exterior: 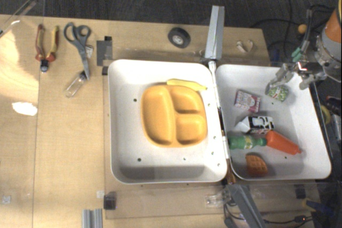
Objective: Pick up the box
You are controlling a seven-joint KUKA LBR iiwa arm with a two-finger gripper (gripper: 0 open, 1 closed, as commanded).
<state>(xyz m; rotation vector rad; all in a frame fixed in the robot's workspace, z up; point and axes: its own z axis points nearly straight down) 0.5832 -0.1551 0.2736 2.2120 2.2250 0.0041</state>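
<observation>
Arm (332,34) cut off by right edge; banana (186,84) mostly hidden behind yellow tray (173,115); print on small box (246,100) too small to read.

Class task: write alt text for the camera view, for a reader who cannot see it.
A gripper reaches into the right bin near a small green packet, with a pink box, toy car, green bottle and carrot below. The left bin holds a yellow divided tray.
</observation>
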